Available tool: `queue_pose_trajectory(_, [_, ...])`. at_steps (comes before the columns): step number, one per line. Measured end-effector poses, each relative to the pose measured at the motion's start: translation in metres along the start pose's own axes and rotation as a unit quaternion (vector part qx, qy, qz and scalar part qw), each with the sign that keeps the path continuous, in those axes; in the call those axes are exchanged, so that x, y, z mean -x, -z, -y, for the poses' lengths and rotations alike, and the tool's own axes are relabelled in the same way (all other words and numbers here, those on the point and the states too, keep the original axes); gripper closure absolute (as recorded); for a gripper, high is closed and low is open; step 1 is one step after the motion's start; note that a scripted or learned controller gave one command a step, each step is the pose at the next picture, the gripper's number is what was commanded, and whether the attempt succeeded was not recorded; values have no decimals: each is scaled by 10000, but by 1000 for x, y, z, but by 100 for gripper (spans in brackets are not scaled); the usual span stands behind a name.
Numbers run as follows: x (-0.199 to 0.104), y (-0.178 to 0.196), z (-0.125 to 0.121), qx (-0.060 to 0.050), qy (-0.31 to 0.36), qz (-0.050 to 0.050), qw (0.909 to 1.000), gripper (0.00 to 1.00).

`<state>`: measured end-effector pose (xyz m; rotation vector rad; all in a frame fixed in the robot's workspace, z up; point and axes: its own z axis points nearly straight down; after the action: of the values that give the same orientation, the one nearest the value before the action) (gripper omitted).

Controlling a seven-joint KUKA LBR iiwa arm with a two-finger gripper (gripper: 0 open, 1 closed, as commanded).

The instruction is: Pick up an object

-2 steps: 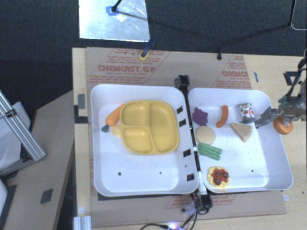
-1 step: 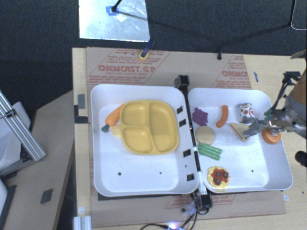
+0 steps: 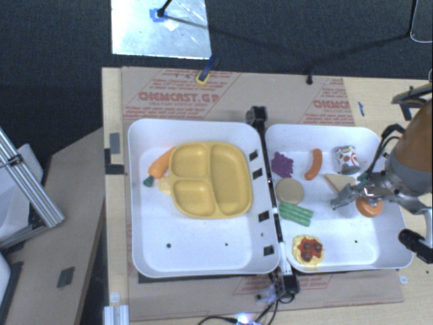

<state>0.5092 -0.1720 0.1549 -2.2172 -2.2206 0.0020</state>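
In the camera view the arm (image 3: 414, 156) reaches in from the right and its claw (image 3: 352, 193) is low over the right bin (image 3: 365, 249), so the step in hand looks like the approach to a grasp, with nothing lifted yet; the dark fingers seem to splay toward the left, but whether they are spread or pressed together I cannot tell, and nothing visibly sits between them. The likeliest target is the tan wedge (image 3: 336, 181), which lies just at the far side of the fingertips, touching or nearly so; it is a flat, pale, triangular piece resting on the bin floor. Just right of the claw sits an orange round piece (image 3: 369, 208), partly under the wrist. Farther in the same bin are a small patterned can (image 3: 346, 158), an orange sausage (image 3: 312, 164), a purple cluster (image 3: 282, 163), a tan disc (image 3: 290, 191), green beans (image 3: 295, 213) and, at the near edge, a little pizza (image 3: 308, 249). The next move, as I judge it, calls for centring the fingers on one piece, settling down around it, then closing and lifting straight up; the wedge is thin and may slip. In the left bin (image 3: 203, 249) a yellow divided plate (image 3: 206, 179) lies with a carrot (image 3: 160, 163) at its left edge; both bins rest on the surface (image 3: 223, 90).
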Motion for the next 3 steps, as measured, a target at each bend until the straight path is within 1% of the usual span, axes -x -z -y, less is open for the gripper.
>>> queue_pose_trajectory(1, [9,-51,-5,1,-6,2,10000,0])
queue_pose_trajectory(2, [9,-66,-8,41,-2,8,10000,0])
queue_pose_trajectory(3, [13,-53,-10,120,-8,79,9999,100])
